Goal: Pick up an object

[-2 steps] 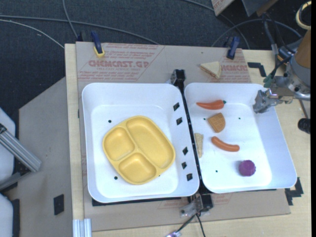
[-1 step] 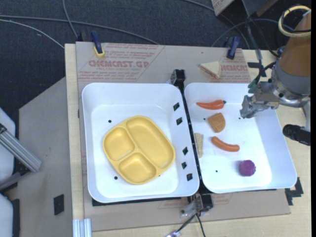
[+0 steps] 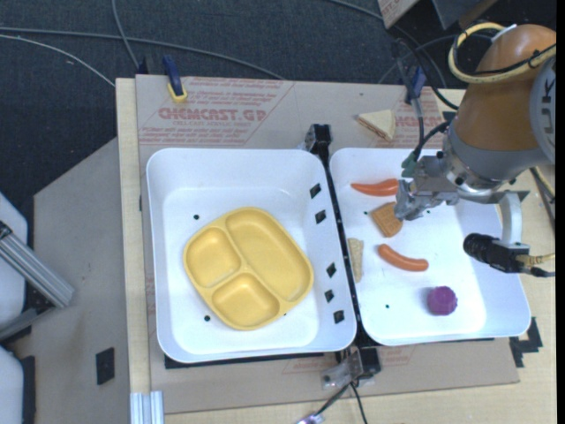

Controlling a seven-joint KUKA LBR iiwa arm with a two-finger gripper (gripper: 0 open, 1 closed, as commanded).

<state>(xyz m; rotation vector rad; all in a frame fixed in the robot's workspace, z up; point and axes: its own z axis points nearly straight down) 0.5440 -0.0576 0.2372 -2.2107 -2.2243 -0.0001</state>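
arm (image 3: 512, 78) cut by right edge — cracker (image 3: 386, 220) partly under gripper (image 3: 408, 208)

Even, bright overhead light, with no hard glare. The two white bins (image 3: 168, 237) are near washed out, their walls losing detail. Shadows are soft and short, falling just beside the yellow tray (image 3: 247, 268) toward 5 o'clock. Focus is fair throughout, with slight softness and grain; the dark floor toward 11 o'clock is dim.

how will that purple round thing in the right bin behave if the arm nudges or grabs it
The small purple rounded lump looks ball-like, so a sideways nudge would probably roll it across the right white bin. It lies apart from the other pieces, so nothing nearby would likely stop it. Its curved sides may slip out of a pinch.
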